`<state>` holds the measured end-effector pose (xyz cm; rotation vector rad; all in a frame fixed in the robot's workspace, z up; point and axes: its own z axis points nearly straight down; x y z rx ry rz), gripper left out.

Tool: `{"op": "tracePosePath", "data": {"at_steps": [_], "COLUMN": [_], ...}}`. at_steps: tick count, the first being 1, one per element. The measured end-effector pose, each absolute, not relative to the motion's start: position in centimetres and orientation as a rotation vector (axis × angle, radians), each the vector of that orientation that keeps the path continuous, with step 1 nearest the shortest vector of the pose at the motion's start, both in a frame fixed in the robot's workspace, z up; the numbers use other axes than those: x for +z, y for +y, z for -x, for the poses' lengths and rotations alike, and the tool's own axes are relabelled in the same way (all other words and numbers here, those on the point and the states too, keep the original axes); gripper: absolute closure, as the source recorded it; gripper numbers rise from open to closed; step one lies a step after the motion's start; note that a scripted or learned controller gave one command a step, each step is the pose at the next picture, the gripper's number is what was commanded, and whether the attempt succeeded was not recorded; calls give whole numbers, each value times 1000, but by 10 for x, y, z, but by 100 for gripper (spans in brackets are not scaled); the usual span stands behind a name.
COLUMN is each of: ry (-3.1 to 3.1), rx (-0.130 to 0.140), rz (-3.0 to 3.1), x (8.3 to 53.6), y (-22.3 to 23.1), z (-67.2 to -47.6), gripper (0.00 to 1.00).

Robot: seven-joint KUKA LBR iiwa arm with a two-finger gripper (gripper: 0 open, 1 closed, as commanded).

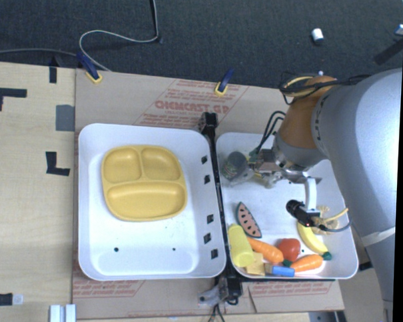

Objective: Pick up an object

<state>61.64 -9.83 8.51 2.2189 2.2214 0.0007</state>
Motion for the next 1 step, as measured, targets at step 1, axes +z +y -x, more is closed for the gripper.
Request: {"op": "tracePosePath", "data": {"at_steps": [1], "ry": [2239], "rx": [-21], "rz": [-2232], "x": [86], "y": [-97], "z": [-651], "gripper": [0]}}
